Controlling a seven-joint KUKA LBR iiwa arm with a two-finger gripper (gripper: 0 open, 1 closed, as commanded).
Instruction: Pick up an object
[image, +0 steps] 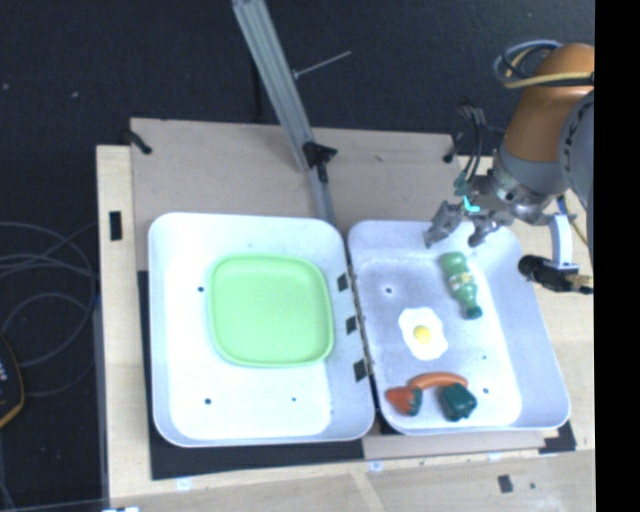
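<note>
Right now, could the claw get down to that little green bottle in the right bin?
Probably yes. The claw hangs open just above the green bottle, nothing lies between them, and the fried egg sits apart, nearer the camera.

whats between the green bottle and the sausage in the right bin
The fried egg lies between them in the camera view: the green bottle is above it and the sausage below, all on the right bin floor.

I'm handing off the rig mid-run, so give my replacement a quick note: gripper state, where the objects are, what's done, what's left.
Gripper: open, holding nothing, over the far edge of the right bin.
Right bin: green bottle just below the gripper, fried egg toy mid-bin, hot dog and dark green piece at the near edge.
Left bin: green plate.
Done: nothing picked.
Left: grasp and lift one object; the bottle is nearest.
</note>
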